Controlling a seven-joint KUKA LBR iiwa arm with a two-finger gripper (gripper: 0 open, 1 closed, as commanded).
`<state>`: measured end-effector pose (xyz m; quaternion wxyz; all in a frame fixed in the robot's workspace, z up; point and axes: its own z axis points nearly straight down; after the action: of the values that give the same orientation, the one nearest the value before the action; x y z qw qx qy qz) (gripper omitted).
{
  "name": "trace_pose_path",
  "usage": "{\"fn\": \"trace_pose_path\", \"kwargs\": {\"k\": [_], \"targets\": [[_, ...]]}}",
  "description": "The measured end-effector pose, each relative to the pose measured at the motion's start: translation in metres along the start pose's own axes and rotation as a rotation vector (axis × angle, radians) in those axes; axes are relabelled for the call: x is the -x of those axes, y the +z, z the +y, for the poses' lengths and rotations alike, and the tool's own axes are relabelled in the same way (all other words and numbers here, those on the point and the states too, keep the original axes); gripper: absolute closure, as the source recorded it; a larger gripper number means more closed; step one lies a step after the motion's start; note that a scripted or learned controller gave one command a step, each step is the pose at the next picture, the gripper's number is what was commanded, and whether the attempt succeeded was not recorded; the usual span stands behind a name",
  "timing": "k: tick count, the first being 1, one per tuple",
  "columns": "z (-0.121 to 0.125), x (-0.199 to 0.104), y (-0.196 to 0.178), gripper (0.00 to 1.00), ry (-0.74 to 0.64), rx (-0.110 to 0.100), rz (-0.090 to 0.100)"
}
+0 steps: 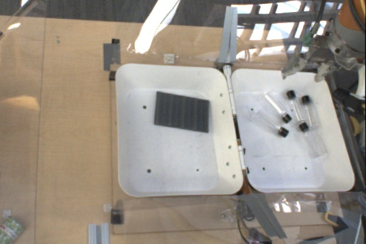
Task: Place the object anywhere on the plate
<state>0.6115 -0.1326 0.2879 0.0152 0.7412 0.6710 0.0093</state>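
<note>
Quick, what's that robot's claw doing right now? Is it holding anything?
Gripper: hangs above the right bin's far edge; whether open or closed cannot be told, and nothing is seen in it.

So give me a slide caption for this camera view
Dark ridged plate in left bin, clear vials in right bin, gripper hovering above.

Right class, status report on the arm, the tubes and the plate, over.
End effector over right bin's top edge, nothing seen held. Clear tubes loose in right bin. Dark plate in left bin, nothing on it.

A dark ribbed plate lay flat in the left bin. Clear black-capped vials lay scattered in the right bin.
</note>
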Motion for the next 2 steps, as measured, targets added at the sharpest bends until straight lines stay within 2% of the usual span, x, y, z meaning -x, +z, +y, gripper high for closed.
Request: {"fn": "trace_pose_path", "kwargs": {"k": [1, 2], "targets": [[0.0021, -0.0016, -0.0110, 1.00, -0.008, 0.005, -0.001], [0.0021, -0.0017, -0.0109, 0.00, -0.009, 0.005, -0.001]]}}
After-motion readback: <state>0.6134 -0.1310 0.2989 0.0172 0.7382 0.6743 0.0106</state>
